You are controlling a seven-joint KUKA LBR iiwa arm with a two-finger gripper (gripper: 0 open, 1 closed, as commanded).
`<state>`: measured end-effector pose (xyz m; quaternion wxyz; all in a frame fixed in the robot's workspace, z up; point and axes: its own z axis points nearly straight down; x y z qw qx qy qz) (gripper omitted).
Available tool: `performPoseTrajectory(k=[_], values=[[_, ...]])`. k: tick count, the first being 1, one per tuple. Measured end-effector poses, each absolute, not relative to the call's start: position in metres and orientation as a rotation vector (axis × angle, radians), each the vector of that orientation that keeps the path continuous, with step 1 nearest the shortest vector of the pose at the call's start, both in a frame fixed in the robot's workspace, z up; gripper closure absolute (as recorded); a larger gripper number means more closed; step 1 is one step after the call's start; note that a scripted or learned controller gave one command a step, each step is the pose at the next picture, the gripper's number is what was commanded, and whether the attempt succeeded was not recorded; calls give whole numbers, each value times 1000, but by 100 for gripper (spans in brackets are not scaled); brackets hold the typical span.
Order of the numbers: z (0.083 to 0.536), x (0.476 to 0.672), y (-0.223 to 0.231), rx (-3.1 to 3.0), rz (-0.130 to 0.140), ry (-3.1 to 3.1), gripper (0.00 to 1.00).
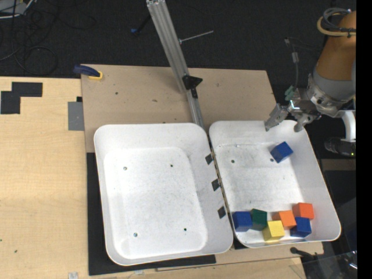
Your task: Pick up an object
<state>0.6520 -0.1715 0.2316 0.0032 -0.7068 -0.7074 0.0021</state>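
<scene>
**Approach step: fingers above lone blue cube**

Two-finger gripper [289, 119] hangs over the far rim of the right-hand shallow white bin [325, 185], fingers spread, nothing between them. Small blue cube [282, 151] lies alone just below it. Other coloured cubes [273, 221] cluster at the near edge. Judged: pre-grasp. Next move calls for descent centred over the blue cube, then closing.

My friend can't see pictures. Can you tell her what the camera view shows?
A robot gripper hangs open above the right bin, holding nothing, near a lone blue block. Six more colored blocks cluster in that bin's near corner, beside the left bin.
</scene>
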Motion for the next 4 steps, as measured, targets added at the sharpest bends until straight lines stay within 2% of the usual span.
performPoseTrajectory(k=[1, 2, 3, 4], values=[[235, 653, -171, -2215, 4, -2225, 0], [178, 644, -176, -2217, 8, -2217, 0], [124, 650, -171, -2221, -3, -2229, 0], [119, 654, -172, -2230, -13, -2234, 0]])
